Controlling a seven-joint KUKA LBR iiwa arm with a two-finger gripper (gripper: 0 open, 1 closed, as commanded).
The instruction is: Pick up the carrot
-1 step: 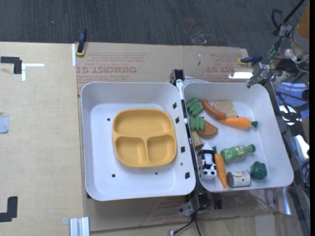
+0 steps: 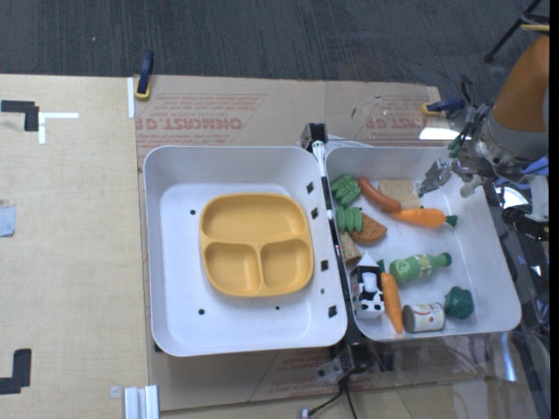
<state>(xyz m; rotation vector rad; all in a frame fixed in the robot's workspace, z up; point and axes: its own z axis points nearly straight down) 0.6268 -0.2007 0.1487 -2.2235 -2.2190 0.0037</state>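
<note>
Carrot (image 2: 420, 217): lies flat in the right bin (image 2: 486, 260), upper middle, green tip pointing right; a second carrot (image 2: 391, 300) lies lower down by the cow toy (image 2: 370, 291).
Pincer (image 2: 445, 175): hangs above the bin's upper right, near the carrot; whether spread or pressed together cannot be told.
Handling: likely light, rigid, smooth plastic; the thick orange middle suits a grip across its width.
Room: sausage (image 2: 378, 194) and bread crowd its left; open floor to the right, toward the bin wall.
</note>
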